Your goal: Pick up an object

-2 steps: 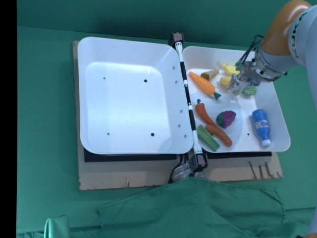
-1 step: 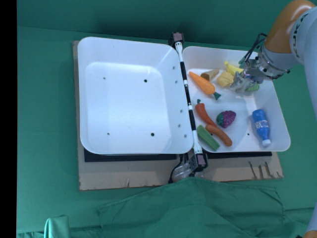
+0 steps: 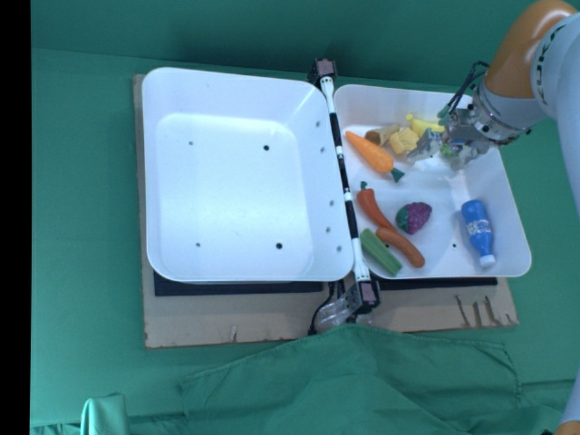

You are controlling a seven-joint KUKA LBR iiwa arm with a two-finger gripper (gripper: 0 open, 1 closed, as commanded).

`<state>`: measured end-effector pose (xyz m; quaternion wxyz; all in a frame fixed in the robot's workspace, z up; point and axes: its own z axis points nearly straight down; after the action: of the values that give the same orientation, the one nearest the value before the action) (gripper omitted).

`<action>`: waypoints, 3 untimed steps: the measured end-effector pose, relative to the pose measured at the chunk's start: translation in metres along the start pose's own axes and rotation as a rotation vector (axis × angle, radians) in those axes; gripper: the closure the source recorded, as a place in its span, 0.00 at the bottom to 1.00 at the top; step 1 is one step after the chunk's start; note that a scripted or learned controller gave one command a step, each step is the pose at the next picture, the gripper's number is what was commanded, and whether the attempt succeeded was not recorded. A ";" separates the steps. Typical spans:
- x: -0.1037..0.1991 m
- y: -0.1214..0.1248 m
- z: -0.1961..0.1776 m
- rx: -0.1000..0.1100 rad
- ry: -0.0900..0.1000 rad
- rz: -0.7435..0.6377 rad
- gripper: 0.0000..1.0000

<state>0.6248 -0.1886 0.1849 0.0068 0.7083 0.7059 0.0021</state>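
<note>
On a green-covered worktop (image 3: 91,198), the shallow white left bin (image 3: 240,175) sits beside the shallow white right bin (image 3: 507,234), which holds an orange toy carrot (image 3: 372,153), a long orange-red toy pepper (image 3: 388,227), a green toy cucumber (image 3: 381,252), a purple toy berry (image 3: 413,217), a blue plastic bottle (image 3: 477,230) with an unreadable label, and yellow toy pieces (image 3: 412,132). The claw (image 3: 450,148) is low at those pieces; its state cannot be told.

Grey arm (image 3: 555,66) — orange band above the wrist, black cables — metallic hand (image 3: 450,145).
</note>
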 end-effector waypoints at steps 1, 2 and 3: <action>-0.001 0.002 -0.015 -0.010 -0.003 0.003 1.00; 0.031 0.014 -0.054 0.004 0.004 -0.004 1.00; 0.005 0.023 -0.008 0.004 0.002 0.000 1.00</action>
<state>0.6482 -0.1837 0.1930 0.0048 0.7082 0.7060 0.0013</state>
